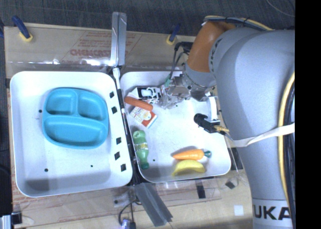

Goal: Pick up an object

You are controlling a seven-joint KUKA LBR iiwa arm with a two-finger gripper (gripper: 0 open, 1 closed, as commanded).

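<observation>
Likely target, a black-and-white item (146, 91), is lying flat at the back of the right bin (175, 130), just left of the gripper (170, 96). The gripper is hanging low over the bin floor there, close beside the item and maybe touching it. It's too cluttered to tell how wide the gripper is open or whether it's gripping anything. Nothing is looking lifted, so I'm judging the pick as not done: the approach is looking about complete, with grasp and lift left to do.

Moving outward:
- A red sausage (138, 103) is lying just in front of the item.
- A packet (143, 118) is sitting against the sausage's near side.
- A green bottle (141, 149) is lying along the bin's left wall.
- A carrot (188, 154) and a banana (189, 168) are resting side by side at the front, well apart from the gripper.
- The left bin (25, 133) is holding a blue plate (75, 118), well out of play
</observation>
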